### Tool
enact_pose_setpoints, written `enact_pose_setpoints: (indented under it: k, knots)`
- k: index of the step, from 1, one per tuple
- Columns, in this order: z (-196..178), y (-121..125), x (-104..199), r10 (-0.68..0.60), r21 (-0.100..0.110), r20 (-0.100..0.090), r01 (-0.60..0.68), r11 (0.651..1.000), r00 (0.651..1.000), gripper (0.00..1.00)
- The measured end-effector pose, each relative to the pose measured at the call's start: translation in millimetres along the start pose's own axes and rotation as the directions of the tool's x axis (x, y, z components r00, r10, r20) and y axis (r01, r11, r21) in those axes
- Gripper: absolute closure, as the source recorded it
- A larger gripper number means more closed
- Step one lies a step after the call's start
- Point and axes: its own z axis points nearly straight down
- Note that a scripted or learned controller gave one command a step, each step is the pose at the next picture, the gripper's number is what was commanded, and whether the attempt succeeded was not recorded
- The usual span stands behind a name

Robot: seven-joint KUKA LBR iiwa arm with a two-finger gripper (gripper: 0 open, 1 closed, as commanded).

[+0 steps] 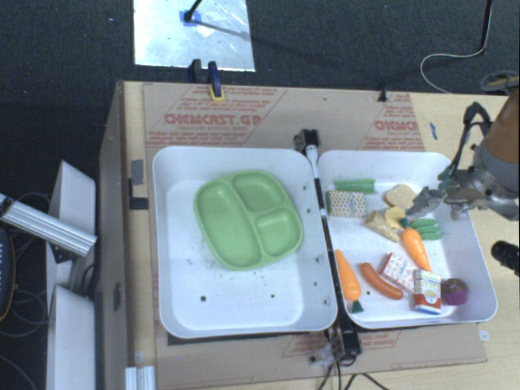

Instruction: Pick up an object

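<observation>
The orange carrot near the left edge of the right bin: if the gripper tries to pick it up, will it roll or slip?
The carrot looks smooth, rounded and tapered, so it may roll sideways or slide out of a pinch near its narrow end. It seems a light plastic toy, probably stiff. It lies against the right bin wall, so a finger may not fit on that side.

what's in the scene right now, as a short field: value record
left bin: green plate
right bin: toy food, including two carrots, sausage, small carton
gripper: above right bin, near the upper carrot
held: nothing seen between fingers
arm: enters from right
</observation>
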Motion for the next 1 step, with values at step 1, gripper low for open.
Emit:
enact_pose_setpoints:
  k: [1]
  knots:
    - [124.1, 84.3, -22.7, -0.001, 0.004, -0.001, 0.001, 1.0, 1.0, 0.0]
